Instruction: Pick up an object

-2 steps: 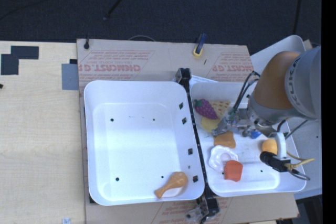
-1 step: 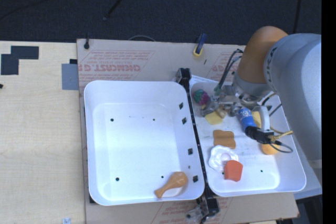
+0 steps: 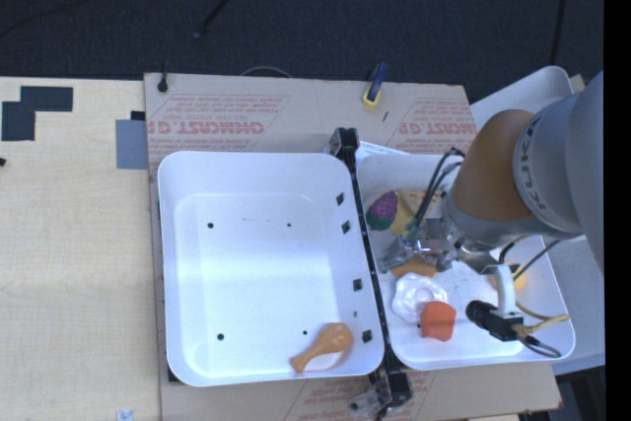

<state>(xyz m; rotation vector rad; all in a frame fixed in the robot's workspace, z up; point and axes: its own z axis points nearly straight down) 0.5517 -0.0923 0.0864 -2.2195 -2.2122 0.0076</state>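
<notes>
One tan drumstick-shaped toy (image 3: pixel 323 347) lies at 5 o'clock in the left bin (image 3: pixel 246 261). The right bin (image 3: pixel 463 352) shows four things. One orange block (image 3: pixel 438 320) at 6 o'clock touches one white lump (image 3: pixel 414 294). One purple-green piece (image 3: pixel 383 208) and one yellow piece (image 3: pixel 407 215) sit at 11 o'clock, the yellow one partly hidden. The gripper (image 3: pixel 409 256) hangs mid-bin beside the lump; whether it is parted or closed cannot be told.

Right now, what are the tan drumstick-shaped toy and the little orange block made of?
The tan drumstick-shaped toy looks like smooth moulded plastic or rubber: its colour is even, paler at the thin end, with a soft sheen. The little orange block looks matte, maybe foam or plastic, but it is too small to be sure.
</notes>
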